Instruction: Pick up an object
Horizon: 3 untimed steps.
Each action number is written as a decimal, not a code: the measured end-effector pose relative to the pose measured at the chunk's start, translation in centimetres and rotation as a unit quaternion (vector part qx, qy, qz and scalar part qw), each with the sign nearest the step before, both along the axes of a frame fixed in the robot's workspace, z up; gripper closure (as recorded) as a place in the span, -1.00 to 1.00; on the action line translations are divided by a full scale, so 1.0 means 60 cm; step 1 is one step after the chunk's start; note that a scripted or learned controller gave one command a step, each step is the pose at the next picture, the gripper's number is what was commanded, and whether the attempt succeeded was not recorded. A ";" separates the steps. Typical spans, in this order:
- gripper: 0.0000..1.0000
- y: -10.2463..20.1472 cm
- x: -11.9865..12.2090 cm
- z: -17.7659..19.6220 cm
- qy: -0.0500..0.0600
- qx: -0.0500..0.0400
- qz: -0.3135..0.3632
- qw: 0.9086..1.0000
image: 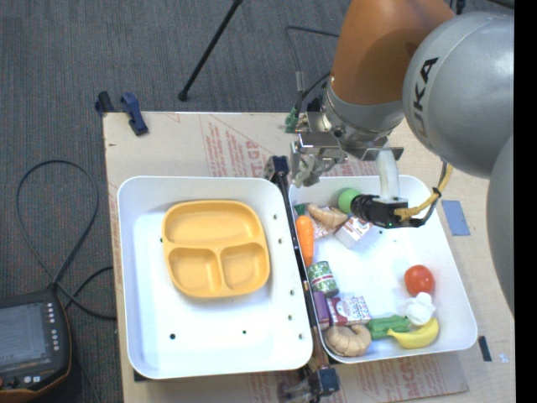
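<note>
My gripper (312, 171) hangs over the back left corner of the right bin (445, 250), under the grey and orange wrist. Just below it in that bin lie a tan bread piece (327, 217), an orange carrot (304, 240), a green ball (347, 198) and a small white box (354, 233). I see nothing held in the gripper. Further forward lie a green can (322, 277), a red-purple carton (348, 311), a croissant (348, 340), a red tomato (419, 279) and a yellow banana (417, 335).
The left bin (143, 309) holds a yellow divided plate (216, 248). The wall between the two bins runs right beside the carrot. A black fitting with a green light (379, 209) and a cable hang from the arm over the right bin.
</note>
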<state>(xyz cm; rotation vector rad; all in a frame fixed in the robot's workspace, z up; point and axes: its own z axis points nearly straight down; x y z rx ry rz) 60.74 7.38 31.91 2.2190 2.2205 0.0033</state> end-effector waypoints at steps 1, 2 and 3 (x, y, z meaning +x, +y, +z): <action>1.00 -0.110 -0.002 -0.031 0.002 0.000 -0.001 1.000; 1.00 -0.201 0.034 -0.093 0.002 0.000 0.000 1.000; 1.00 -0.254 0.049 -0.220 0.003 0.000 0.000 1.000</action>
